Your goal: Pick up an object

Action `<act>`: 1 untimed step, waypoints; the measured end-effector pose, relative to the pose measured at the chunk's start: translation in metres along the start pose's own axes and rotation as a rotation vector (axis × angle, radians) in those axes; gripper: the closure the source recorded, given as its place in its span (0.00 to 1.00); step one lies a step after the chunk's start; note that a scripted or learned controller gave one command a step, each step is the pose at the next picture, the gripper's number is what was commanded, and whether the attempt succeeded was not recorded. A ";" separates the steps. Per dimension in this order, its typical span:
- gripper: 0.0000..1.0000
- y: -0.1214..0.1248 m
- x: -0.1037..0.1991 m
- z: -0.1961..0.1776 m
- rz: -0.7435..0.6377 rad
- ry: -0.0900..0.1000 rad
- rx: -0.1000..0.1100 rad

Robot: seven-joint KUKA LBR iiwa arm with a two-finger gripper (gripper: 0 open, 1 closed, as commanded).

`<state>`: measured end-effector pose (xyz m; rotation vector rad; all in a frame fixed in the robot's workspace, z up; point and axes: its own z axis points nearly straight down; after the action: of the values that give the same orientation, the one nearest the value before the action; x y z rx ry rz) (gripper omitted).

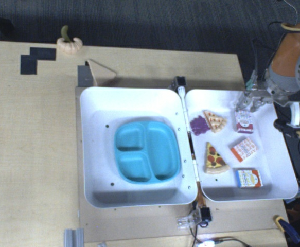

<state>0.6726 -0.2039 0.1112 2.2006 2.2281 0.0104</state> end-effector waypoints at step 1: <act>1.00 -0.104 0.009 -0.078 0.010 0.000 0.006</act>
<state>0.5677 -0.1964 0.1882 2.2150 2.2204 0.0034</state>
